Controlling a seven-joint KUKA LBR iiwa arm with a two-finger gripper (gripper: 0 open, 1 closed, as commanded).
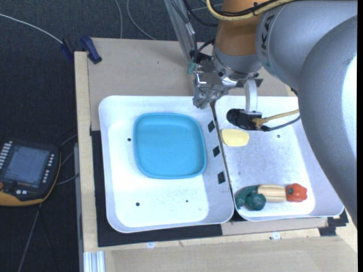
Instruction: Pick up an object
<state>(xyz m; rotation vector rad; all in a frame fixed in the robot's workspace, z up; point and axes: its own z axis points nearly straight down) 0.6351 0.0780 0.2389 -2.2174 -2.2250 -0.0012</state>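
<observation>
A blue square plate (169,145) lies in the left bin (113,169). In the right bin (272,157) a pale yellow flat piece (235,137) rests near the far left corner. A toy with a green end, a tan middle and a red end (271,195) lies along the near edge. My gripper (202,98) hangs over the far end of the divider between the two bins, above and left of the yellow piece. I see nothing between its fingers.
A handheld pendant with a screen (25,169) lies on the floor at left. A blue clamp (89,49) sits at the bench's far left corner. Cables run across the dark floor behind the bench. The arm covers the right side.
</observation>
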